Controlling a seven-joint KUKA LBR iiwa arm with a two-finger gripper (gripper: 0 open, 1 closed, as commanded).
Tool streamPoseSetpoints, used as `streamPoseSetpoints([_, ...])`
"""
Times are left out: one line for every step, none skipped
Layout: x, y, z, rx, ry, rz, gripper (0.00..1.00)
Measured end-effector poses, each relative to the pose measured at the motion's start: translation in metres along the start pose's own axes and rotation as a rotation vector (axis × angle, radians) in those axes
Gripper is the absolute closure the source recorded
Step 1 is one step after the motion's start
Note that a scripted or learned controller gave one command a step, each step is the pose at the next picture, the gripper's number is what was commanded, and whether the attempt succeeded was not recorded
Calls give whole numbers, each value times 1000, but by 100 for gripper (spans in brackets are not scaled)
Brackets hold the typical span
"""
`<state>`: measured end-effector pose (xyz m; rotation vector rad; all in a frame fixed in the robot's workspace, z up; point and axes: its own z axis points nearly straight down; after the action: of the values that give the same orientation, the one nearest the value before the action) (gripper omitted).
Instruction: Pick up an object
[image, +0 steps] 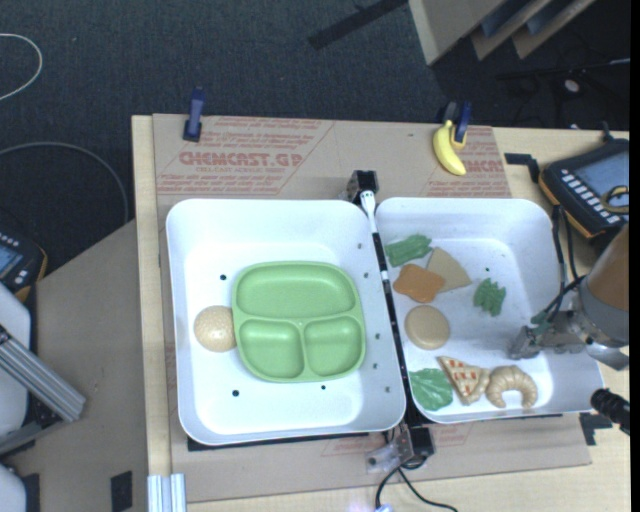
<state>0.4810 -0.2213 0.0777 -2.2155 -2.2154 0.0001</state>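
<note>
left bin (190, 300): divided tray (298, 320), bun (213, 327) at its left | right bin (520, 225): croissant (512, 385) right of pizza slice (463, 377)

Board lettering: the brown cardboard sheet (300, 150) under the bins carries red print reading "CHEMCAST G.P", well up and to the left of the gripper (527, 343), beyond the far rim of the left bin (190, 300).
Finer lines: smaller red print runs above and below that word on the same sheet, too small to read.
Second print: more red lettering sits on the sheet near the banana (449, 150), up from the gripper, too faint to read.
Pendant: the handheld control unit (592, 192) above the gripper shows rows of keys; no characters are legible.
</note>
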Motion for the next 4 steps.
streamPoseSetpoints([-2, -2, -15, -7, -7, 1, 100])
streamPoseSetpoints([59, 36, -61, -14, -7, -8, 100])
streamPoseSetpoints([144, -1, -109, -6, -2, -8, 100])
streamPoseSetpoints([212, 6, -188, -16, -3, -10, 100])
